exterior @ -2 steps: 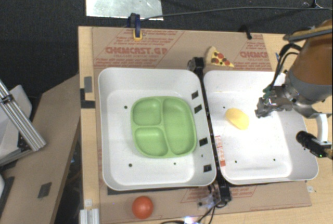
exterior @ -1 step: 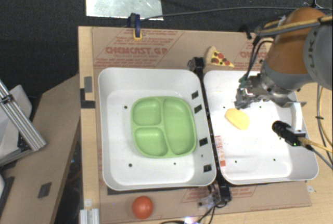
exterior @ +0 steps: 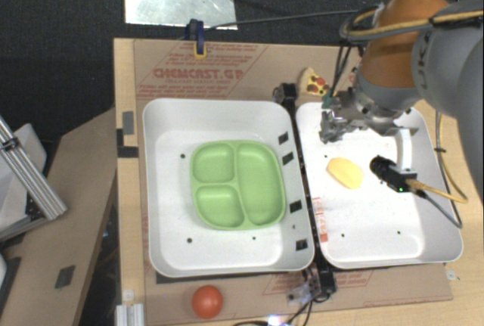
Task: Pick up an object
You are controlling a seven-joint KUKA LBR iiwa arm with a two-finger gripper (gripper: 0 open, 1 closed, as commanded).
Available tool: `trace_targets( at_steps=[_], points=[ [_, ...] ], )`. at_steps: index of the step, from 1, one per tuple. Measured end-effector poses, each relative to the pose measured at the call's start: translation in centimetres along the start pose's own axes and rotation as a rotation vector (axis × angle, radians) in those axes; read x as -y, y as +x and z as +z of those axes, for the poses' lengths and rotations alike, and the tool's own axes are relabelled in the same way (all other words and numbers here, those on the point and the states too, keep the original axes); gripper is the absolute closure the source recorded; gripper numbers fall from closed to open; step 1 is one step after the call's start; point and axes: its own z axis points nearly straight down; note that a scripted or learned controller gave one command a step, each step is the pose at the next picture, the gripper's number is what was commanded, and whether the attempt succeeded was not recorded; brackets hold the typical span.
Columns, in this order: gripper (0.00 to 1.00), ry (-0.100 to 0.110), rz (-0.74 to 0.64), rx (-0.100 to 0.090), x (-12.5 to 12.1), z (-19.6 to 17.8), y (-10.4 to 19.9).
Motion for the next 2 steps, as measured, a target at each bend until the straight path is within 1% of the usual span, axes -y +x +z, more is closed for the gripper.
trace_targets(
  at_steps=[1, 2],
  points=[
    [1.0, 0.002, 0.0, -0.001, -1.7, 0.6, 4.7],
    [1.0, 0.0, -0.001, -0.001, -4.4, -0.6, 9.5]
  ],
)
